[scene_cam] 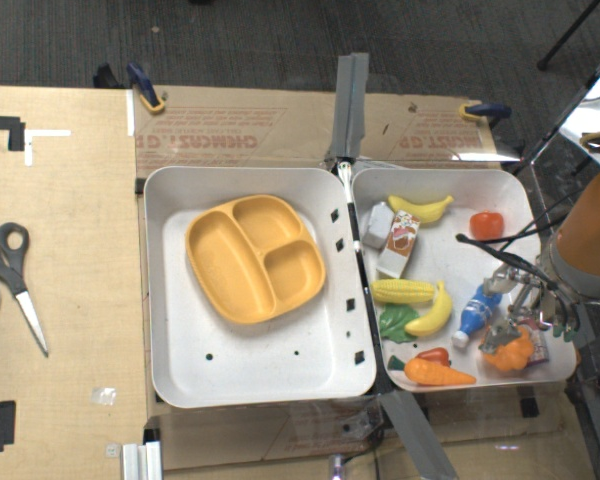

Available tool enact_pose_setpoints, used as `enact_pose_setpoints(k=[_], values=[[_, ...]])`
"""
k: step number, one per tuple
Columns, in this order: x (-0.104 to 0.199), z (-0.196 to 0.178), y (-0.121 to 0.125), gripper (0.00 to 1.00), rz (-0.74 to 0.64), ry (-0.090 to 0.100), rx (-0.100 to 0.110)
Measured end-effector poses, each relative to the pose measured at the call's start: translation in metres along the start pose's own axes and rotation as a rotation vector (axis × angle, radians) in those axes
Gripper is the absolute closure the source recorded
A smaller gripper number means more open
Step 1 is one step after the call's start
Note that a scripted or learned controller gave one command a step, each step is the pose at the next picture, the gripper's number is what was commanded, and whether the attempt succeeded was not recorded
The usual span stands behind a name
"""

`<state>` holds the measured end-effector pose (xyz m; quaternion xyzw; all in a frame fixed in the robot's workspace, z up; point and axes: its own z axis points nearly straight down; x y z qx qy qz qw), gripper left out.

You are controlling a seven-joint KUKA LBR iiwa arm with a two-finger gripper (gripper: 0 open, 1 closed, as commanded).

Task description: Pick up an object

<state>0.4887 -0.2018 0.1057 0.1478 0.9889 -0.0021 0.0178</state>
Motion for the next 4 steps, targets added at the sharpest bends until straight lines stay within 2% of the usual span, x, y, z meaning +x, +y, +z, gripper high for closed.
enact_pose_setpoints(k=[1, 2, 3, 4], values=[[0.036, 0.012, 0.085, 0.0, 0.029, 0.03, 0.001], [-0.026, 0.015, 0.105, 0.0, 0.126, 0.034, 0.003], [-0.006, 0.014, 0.106, 0.0, 0.114, 0.035, 0.003], [-0.002, 0.014, 0.112, 0.0, 0.183, 0.034, 0.005]])
